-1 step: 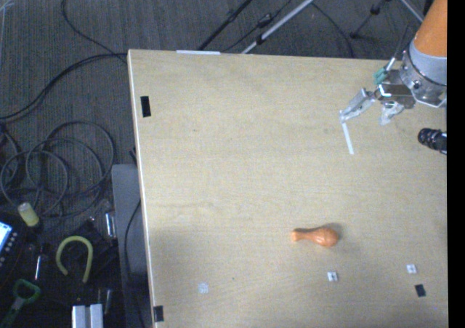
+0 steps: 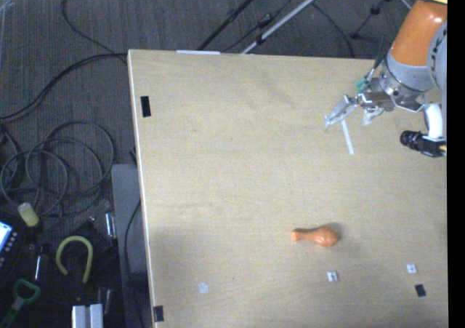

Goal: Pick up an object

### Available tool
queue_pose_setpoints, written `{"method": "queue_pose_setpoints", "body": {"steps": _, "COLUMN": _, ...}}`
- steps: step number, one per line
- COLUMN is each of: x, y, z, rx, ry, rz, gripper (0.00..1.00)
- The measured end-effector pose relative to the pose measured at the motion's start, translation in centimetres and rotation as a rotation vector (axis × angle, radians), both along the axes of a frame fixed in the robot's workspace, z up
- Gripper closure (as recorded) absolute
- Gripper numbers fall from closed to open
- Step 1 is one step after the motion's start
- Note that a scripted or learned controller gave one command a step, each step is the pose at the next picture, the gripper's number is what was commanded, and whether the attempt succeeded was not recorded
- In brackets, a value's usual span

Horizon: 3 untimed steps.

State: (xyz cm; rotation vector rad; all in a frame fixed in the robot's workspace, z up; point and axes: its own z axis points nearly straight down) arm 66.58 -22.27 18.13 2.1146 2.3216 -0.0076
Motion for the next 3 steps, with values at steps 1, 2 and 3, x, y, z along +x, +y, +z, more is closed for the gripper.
{"method": "queue_pose_setpoints", "body": {"steps": 1, "x": 0.3, "y": 2.9, "z": -9.7, "rx": 0.003, "ry": -0.001, "rz": 0.209, "gripper": 0.0}}
{"method": "queue_pose_setpoints", "body": {"steps": 2, "x": 0.3, "y": 8.7, "z": -9.7, "rx": 0.004, "ry": -0.001, "rz": 0.409, "gripper": 0.0}}
{"method": "queue_pose_setpoints", "body": {"steps": 3, "x": 0.3, "y": 8.8, "z": -8.8, "rx": 0.005, "ry": -0.003, "rz": 0.408, "gripper": 1.0}}
